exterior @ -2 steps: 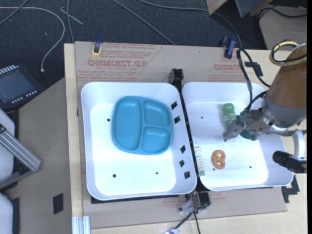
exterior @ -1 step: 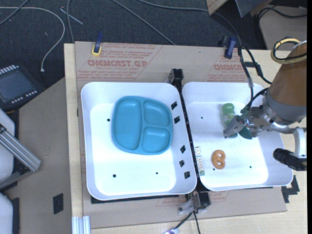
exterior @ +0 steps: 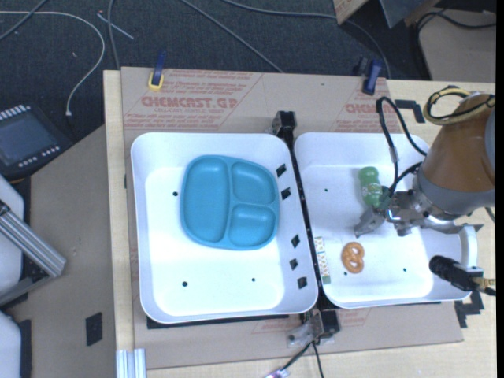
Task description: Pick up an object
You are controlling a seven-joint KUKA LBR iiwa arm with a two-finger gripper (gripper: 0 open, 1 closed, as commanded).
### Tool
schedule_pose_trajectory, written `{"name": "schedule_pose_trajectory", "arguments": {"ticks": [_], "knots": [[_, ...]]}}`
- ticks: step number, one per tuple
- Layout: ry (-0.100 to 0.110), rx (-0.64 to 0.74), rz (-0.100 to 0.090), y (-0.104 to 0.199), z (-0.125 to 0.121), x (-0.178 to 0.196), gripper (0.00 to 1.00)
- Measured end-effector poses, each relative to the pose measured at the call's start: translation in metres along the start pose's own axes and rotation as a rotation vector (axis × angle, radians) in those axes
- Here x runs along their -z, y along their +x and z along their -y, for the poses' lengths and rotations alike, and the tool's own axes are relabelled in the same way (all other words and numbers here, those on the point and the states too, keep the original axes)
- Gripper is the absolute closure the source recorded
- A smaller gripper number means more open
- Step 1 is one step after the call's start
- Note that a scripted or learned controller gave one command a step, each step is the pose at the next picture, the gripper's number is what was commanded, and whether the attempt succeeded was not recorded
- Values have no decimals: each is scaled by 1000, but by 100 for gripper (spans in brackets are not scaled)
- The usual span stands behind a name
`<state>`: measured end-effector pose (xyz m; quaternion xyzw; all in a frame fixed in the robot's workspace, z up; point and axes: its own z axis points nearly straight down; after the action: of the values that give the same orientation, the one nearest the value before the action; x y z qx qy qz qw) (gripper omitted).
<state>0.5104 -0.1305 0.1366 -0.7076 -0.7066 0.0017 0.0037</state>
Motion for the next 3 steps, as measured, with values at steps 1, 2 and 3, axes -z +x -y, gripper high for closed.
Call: {"name": "schedule_pose_trajectory", "arguments": {"ticks": [1, 2, 3], "knots": [[-1, 1, 0, 1, 0, -53, 0], [-8, 0, 1, 0, -1, -39, 100], [-12, 2, 3, 1, 1, 4, 100]]}}
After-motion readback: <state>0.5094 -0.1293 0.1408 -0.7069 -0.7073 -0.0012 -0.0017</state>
